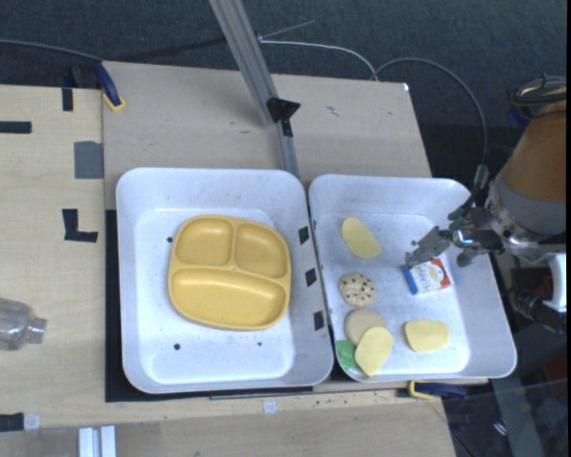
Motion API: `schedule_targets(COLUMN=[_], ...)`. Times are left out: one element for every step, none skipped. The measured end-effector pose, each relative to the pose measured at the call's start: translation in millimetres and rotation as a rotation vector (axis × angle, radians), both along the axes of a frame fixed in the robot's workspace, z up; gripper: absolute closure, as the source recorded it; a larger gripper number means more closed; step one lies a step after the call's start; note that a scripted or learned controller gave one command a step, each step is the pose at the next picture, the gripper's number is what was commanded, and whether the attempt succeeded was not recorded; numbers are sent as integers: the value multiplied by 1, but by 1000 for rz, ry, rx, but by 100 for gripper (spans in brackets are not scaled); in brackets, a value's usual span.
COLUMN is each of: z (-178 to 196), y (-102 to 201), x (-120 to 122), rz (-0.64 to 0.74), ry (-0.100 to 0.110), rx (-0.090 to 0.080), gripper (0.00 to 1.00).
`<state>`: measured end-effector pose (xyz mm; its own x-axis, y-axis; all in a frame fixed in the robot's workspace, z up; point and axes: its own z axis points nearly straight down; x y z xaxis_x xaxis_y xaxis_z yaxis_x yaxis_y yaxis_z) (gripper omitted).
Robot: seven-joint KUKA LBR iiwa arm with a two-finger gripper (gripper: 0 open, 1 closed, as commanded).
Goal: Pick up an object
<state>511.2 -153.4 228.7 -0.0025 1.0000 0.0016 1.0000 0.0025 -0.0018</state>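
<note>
Lying in the right bin [476, 346], a small carton [427, 276] printed in white, blue and red sits toward the bin's right side, flat on the white floor. The tool [436, 248] hangs just above and to the left of it, its dark fingers reaching in from the right and pointing down-left; the tip seems to touch or nearly touch the carton's upper left corner, though contact cannot be confirmed. Whether the fingers are spread or pressed together I cannot tell, since they merge into one dark shape. Nothing is visibly pinched between them.

Near the carton, a yellow oval piece [426, 335] lies below it, toward the bin's front right. Left of the carton sits a speckled cookie [357, 288], and above that a yellow wedge [361, 238] rests near the bin's back left. At the front left, a tan round piece [364, 324] touches a pale yellow piece [374, 349], with a bit of green [345, 354] peeking out beside them.

Behind the tool, the arm [538, 174] rises at the right, its orange band above the grey wrist.

The left bin [143, 350] holds a yellow divided plate [230, 271] with three compartments, lying near its middle.

On the bench [38, 217] far left, a clear plastic bottle [9, 324] lies on its side, well apart from both bins.
</note>
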Motion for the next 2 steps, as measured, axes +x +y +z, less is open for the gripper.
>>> schedule_targets(z=[10, -73], y=[1, 29], x=[0, -19], rz=[2, -2], ry=[0, 9], rx=[2, 2], gripper=[100, 100])
